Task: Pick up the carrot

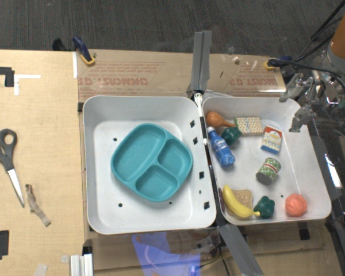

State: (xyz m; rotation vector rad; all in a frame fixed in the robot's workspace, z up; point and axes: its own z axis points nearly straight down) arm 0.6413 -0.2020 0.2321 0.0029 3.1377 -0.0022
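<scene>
The carrot [217, 119] is a small orange piece lying in the right bin [310, 154] at its far left corner, next to the divider. It touches a dark green vegetable [231, 135] and lies just above a blue bottle [221, 148]. My gripper [303, 103] hangs over the bin's far right corner, well to the right of the carrot, and nothing shows in its grasp.
The right bin also holds a cracker box [248, 125], a red and white carton [271, 140], a can [268, 170], a banana [237, 203], a green pepper [265, 207] and an orange ball [296, 204]. A teal divided plate [152, 161] lies in the left bin [98, 154]. Scissors [7, 154] lie on the bench.
</scene>
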